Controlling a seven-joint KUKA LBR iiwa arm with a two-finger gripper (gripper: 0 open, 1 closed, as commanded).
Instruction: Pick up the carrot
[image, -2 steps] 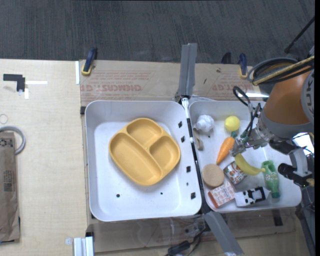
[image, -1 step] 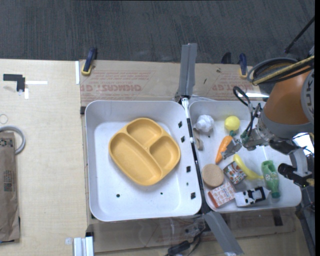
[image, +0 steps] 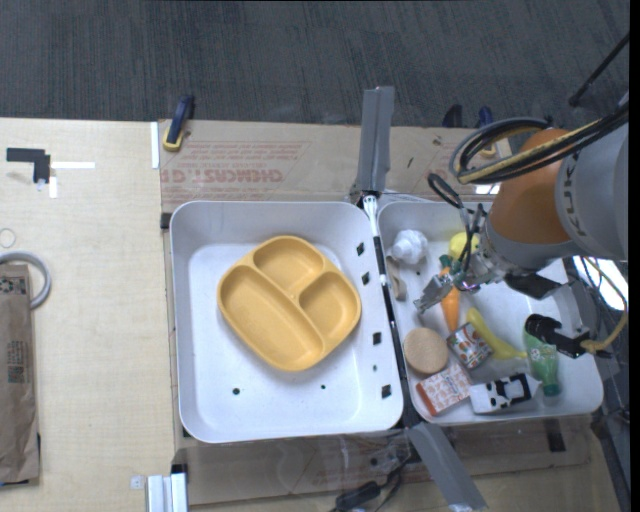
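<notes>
The step in hand looks like the approach for the grasp: the gripper (image: 447, 288) hangs low in the right bin (image: 590, 400), just above the upper end of the carrot (image: 453, 308), which lies near the bin's middle, running up and down in the camera view. Whether the fingers are wide, narrow or already closing on anything cannot be told from here; the metal parts at the tip blur into the clutter, and nothing shows the carrot between them, so I judge it not yet held. The next move probably calls for a short descent with the fingers straddling the carrot across its narrow width, then a closing and a straight lift, with care for close neighbours. Those neighbours crowd it: a yellow banana (image: 492, 340) lies just to its right, a round tan disc (image: 426, 351) sits just below and to its left, a small red-labelled can (image: 468, 348) rests just below it, and a white crumpled ball (image: 409, 245) lies nearer the bin's top left corner. Further down are a red and white packet (image: 441, 391), a black and white toy (image: 502, 393) and a green bottle (image: 545, 362) by the right wall. The left bin (image: 200, 300) carries a yellow divided plate (image: 290, 302) with three compartments that look bare.
</notes>
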